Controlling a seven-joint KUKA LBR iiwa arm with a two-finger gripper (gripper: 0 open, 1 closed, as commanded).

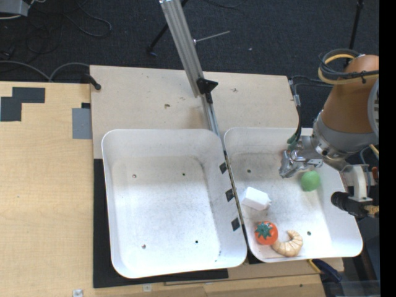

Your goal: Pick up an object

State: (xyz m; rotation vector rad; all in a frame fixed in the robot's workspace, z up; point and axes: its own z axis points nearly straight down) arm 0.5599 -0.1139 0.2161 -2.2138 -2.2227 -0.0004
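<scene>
In the right bin (337, 243) lie a green ball (310, 180), a white block (255, 198), a red tomato with a green top (266, 232) and a tan croissant (288, 243). My gripper (289, 167) hangs over the upper middle of that bin, reaching in from the right. The green ball sits just to its lower right, very close to the metal wrist. The white block is below and to the left of the gripper. The tomato and croissant touch each other near the bin's front edge.
The left bin (124, 228) sits beside the right one, with black clips (229, 194) along the shared rim. A slanted metal rail (185, 48) rises from behind the bins. Light wooden bench lies to the left.
</scene>
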